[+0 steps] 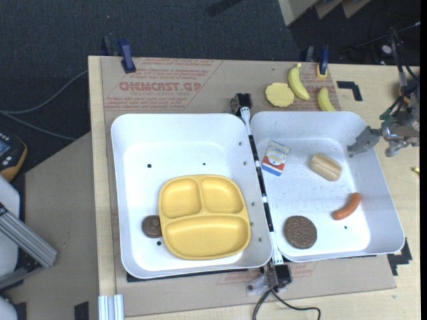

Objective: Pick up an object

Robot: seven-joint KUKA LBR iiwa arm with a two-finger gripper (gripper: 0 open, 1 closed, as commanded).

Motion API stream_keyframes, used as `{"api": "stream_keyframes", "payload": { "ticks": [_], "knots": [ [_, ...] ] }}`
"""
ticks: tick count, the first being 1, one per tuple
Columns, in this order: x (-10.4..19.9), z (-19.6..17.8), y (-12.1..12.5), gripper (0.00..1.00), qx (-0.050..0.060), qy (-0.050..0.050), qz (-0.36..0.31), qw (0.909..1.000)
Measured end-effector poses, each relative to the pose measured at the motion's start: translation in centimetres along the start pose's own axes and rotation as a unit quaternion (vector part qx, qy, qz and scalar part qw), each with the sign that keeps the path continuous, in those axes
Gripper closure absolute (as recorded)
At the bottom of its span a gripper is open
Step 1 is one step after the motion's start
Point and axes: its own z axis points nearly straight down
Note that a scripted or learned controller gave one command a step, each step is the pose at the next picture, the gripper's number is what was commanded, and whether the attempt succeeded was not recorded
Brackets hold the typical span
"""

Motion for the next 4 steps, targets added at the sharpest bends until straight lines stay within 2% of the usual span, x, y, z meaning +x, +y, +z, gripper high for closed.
{"api": "stream_keyframes", "payload": {
  "ticks": [1,2,3,4],
  "knots": [
    [-0.8,13.5,-1.0,0.0,-0.001,0.002,-0.002,1.0],
    [-0.8,14.6,-5.6,0.0,0.001,0.005,-0.002,1.0],
    [-1.0,13.6,-5.5,1.0,0.0,0.002,-0.001,1.0],
    [7.5,14.6,5.4,1.0,-0.004,0.001,-0.006,1.0]
  ]
}}
